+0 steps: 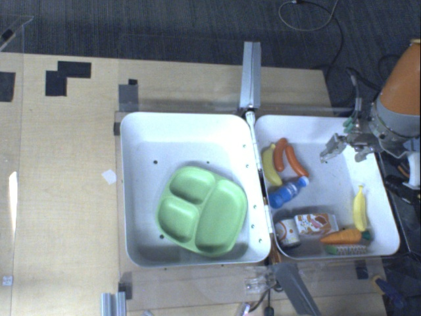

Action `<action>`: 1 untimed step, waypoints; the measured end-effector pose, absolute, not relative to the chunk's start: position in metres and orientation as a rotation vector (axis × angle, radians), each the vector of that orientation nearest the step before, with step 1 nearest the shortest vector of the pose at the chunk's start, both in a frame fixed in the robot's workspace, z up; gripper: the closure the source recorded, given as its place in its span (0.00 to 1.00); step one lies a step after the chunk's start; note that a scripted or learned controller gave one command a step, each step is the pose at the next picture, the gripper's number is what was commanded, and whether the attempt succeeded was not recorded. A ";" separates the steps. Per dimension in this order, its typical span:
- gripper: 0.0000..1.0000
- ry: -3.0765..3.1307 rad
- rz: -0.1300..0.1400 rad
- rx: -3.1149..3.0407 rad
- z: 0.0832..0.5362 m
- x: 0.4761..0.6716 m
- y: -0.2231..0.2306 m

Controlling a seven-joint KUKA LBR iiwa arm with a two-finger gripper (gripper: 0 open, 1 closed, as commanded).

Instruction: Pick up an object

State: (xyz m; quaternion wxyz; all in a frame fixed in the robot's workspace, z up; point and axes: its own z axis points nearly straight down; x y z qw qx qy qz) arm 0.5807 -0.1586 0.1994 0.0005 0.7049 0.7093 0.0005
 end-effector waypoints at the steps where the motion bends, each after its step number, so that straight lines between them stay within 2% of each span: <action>1: 0.00 2.347 0.004 2.083 0.094 0.595 -0.112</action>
